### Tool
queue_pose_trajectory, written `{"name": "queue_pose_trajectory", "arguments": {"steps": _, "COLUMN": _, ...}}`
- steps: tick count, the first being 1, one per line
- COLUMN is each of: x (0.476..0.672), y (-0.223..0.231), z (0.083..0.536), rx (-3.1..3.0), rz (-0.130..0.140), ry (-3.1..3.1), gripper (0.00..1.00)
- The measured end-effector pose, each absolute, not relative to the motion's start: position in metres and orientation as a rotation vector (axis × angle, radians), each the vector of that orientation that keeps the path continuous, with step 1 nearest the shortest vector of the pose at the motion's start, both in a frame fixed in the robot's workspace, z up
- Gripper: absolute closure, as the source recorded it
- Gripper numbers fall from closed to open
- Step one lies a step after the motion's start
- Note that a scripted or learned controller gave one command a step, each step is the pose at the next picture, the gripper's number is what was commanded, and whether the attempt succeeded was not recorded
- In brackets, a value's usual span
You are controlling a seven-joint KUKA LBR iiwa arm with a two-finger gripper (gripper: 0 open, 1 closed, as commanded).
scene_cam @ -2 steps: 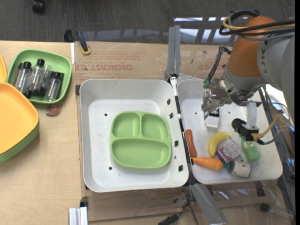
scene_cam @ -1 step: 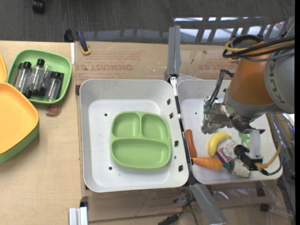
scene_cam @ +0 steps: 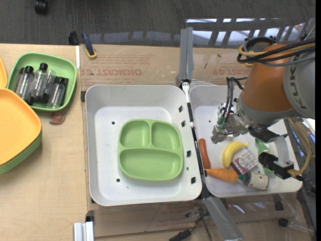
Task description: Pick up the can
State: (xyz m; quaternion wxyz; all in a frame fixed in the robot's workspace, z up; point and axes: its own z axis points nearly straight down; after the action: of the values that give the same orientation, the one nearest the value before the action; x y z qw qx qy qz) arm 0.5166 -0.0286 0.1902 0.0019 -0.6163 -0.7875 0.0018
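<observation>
Over the right bin [scene_cam: 210, 104] the gripper [scene_cam: 219, 134], its grip impossible to judge, risks snagging the banana [scene_cam: 231, 151] crowding the can [scene_cam: 247, 162].

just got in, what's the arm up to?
The KUKA arm reaches in from the right, its end effector low over the right bin. Below it lie a banana, a hot dog, a carrot and the can. Nothing visibly grasped. The left bin holds a green divided plate.
</observation>
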Motion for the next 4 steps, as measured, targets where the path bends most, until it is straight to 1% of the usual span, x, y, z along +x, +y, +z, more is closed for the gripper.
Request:
{"name": "queue_pose_trajectory", "arguments": {"steps": 1, "x": 0.512, "y": -0.102, "z": 0.172, "rx": -2.049, "rz": 0.005, "ry": -2.378, "gripper": 1.0}}
{"name": "queue_pose_trajectory", "arguments": {"steps": 2, "x": 0.483, "y": -0.079, "z": 0.238, "rx": -1.998, "rz": 0.003, "ry": -2.424, "gripper": 1.0}}
{"name": "queue_pose_trajectory", "arguments": {"steps": 3, "x": 0.493, "y": -0.04, "z": 0.231, "rx": -1.991, "rz": 0.005, "ry": -2.428, "gripper": 1.0}}
{"name": "queue_pose_trajectory", "arguments": {"steps": 4, "x": 0.52, "y": -0.014, "z": 0.255, "rx": -2.141, "rz": 0.005, "ry": -2.299, "gripper": 1.0}}
